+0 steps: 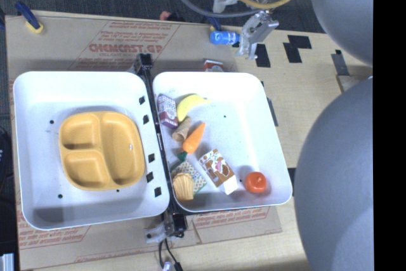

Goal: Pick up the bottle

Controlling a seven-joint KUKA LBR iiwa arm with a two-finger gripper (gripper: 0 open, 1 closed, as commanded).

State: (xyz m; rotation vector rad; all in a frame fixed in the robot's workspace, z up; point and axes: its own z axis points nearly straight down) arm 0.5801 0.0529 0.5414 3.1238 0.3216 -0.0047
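Nearest in the right bin (274,136) lie a muffin (184,186), a small carton (219,170) and a carrot (194,136). Beyond the bin's far rim, the blue bottle (223,38) sits right against the gripper (255,35). Whether the gripper is clamped on it cannot be told. This looks like the grasp or early lift, and next it likely needs a steady rise that proves the hold.

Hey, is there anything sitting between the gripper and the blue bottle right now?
Nothing visible does. The gripper is up above the right bin's far edge, and the blue bottle is right beside it on its left side in the camera view, apparently touching the fingers.
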